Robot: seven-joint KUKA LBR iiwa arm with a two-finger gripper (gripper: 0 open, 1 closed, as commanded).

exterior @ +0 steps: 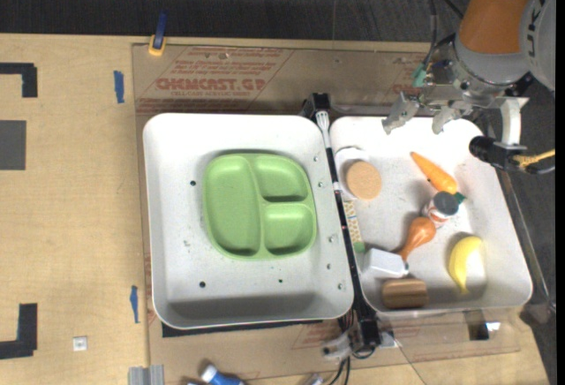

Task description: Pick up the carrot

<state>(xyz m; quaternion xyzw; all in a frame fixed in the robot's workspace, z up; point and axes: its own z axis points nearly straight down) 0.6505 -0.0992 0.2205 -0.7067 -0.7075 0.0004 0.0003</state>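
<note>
The carrot (433,169) is orange and tapered, lying at a slant in the back right part of the right bin (516,237). Its thick end points to the lower right, beside a small grey-teal object (447,205). My gripper (415,120) hangs over the bin's back edge, up and to the left of the carrot and apart from it. Its two fingers are spread open with nothing between them.
Also in the right bin are a tan round disc (363,180), an orange tapered object (418,233), a yellow fruit (465,261), a brown block (404,292) and a white box (386,263). The left bin (168,198) bears a green divided plate (259,203).
</note>
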